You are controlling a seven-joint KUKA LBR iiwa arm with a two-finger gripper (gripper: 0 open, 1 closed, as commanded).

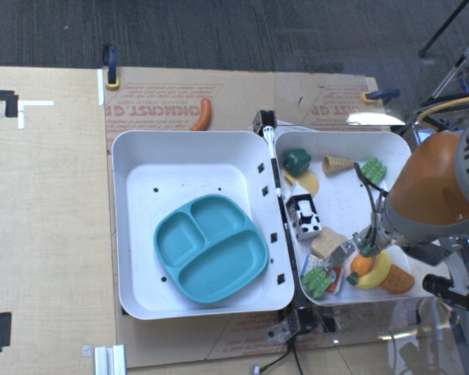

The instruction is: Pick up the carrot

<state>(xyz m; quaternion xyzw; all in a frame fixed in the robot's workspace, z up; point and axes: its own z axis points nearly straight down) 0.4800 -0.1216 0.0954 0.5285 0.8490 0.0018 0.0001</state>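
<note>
camera view: gripper over carrot

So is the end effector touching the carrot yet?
Cannot tell. In the camera view the end effector sits right over the carrot's green top, next to the banana, but the slanted angle shows neither contact nor a gap plainly.

Red mirrored print on cardboard sheet, unreadable.

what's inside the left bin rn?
The left bin holds one thing: a teal divided plate lying flat on its floor, with nothing visible in its three compartments. Whatever is under the plate is covered. The carrot is in the right bin.
</note>
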